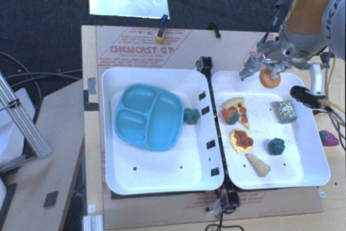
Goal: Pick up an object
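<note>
Materials as I see them from my station: both white bins (162, 181) are smooth plastic with a soft sheen. The blue divided plate (148, 117) is glossy plastic. The tabletop (146, 46) looks like matt board covered in printed paper. The arm's orange band (308, 0) is shiny; the tool (263, 67) looks like bare grey metal.

Arm (316, 5) enters from upper right — grey links, orange band above the wrist, angled down and left. Gripper (263, 65) low at the far end of the wrist, metal fingers (250, 69) pointing down-left; finger gap too blurry to judge, maybe something orange beneath.
</note>
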Motion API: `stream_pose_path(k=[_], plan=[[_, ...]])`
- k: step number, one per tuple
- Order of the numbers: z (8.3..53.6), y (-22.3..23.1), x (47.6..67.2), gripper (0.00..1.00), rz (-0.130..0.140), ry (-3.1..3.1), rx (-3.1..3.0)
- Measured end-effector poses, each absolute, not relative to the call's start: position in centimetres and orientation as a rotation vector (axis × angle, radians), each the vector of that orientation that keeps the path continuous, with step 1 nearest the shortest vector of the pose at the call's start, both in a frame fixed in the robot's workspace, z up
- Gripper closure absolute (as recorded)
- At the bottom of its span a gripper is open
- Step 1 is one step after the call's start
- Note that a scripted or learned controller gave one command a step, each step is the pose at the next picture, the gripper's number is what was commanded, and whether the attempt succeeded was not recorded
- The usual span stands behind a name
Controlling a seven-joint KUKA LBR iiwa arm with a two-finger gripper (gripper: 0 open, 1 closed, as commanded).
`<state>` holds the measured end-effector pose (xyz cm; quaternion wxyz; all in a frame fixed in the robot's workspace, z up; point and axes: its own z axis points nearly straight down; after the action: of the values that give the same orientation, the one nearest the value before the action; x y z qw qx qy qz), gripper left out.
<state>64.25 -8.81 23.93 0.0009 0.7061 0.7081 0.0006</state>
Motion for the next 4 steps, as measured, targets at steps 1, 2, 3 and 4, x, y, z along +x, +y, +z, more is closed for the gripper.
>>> stream_pose_path(k=[1, 2, 3, 4], plan=[[10.2, -8.2, 61.7, 0.00, 0.016, 2.219, 2.208], [9.3, -19.7, 57.4, 0.00, 0.020, 2.205, 2.214], [9.4, -20.1, 52.9, 0.00, 0.036, 2.221, 2.193], [12.9, -20.6, 54.7, 0.00, 0.005, 2.223, 2.210]])
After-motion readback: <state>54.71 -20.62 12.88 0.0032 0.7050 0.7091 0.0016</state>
